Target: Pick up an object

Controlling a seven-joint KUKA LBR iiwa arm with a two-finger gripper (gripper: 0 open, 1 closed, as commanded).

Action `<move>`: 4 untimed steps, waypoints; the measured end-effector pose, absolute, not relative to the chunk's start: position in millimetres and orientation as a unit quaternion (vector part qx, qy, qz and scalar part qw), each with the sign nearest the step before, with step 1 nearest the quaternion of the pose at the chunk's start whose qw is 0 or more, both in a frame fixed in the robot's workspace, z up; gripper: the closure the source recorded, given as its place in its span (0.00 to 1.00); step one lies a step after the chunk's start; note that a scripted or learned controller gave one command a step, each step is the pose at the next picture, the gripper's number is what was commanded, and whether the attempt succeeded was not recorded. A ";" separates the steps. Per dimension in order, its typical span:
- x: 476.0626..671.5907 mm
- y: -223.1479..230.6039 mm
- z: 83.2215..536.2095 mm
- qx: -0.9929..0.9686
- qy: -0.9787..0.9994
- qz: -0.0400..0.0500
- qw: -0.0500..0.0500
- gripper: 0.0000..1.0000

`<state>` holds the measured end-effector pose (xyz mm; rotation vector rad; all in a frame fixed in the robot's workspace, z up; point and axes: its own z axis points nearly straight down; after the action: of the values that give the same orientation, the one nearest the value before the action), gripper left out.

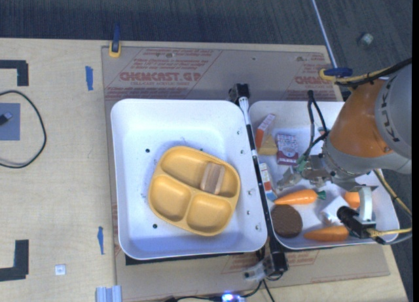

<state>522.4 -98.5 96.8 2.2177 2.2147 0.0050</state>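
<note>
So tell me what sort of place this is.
Probably a robotics lab's pick-and-place test bench: a grey arm with an orange band reaches into two shallow white plastic bins, one holding a yellow divided plastic tray, the other toy orange carrots, with loose cables around.

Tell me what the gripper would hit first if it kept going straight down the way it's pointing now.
Probably the orange carrot lying just below the gripper in the right bin, though depth is hard to judge from this slanted view.
</note>
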 end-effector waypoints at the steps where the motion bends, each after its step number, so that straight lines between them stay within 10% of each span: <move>1: 527.6 -93.9 85.9 0.707 0.707 0.000 0.001 0.00; 2: 533.1 -92.3 85.9 0.707 0.707 0.000 0.002 0.00; 3: 593.7 -97.0 86.1 0.707 0.708 0.001 0.002 0.00; 4: 594.6 -97.2 96.8 0.706 0.708 0.002 0.004 1.00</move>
<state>594.6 -97.2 96.8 2.2134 2.2188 0.0048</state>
